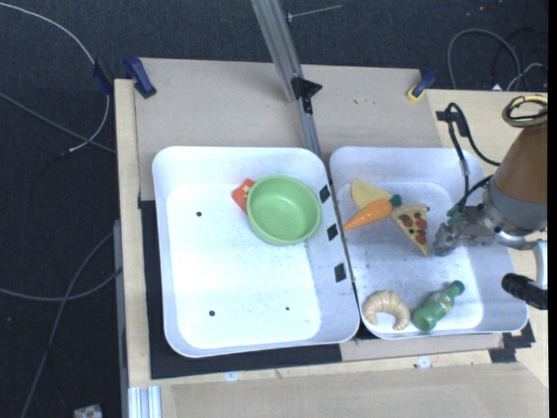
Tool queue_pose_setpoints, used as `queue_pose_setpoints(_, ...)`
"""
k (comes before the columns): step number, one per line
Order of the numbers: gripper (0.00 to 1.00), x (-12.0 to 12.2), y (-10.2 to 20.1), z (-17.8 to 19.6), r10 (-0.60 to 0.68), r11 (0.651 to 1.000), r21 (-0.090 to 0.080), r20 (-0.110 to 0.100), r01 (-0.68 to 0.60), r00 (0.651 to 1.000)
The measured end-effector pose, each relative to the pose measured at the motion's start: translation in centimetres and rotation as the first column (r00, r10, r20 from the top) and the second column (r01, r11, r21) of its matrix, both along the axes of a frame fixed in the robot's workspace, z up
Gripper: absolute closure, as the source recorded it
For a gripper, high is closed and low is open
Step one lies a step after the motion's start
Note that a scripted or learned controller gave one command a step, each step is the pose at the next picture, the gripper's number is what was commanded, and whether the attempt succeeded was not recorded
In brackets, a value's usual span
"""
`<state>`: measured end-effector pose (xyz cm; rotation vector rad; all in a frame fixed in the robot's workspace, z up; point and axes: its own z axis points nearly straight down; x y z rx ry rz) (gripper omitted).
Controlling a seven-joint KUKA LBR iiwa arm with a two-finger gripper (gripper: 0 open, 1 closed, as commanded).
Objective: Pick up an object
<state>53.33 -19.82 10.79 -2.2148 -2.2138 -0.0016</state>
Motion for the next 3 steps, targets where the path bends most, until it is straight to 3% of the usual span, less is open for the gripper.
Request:
queue_pose_setpoints(2, 1.0, 0.4, -0.3, 10.2, 0.002, 1.0, -0.009, 0.016, -0.002, 1.0)
queue_pose_setpoints(3, 1.0, 2.0, 5.3, 11.6, 0.007, 1.0, -0.006, 0.014, -0.007, 1.0)
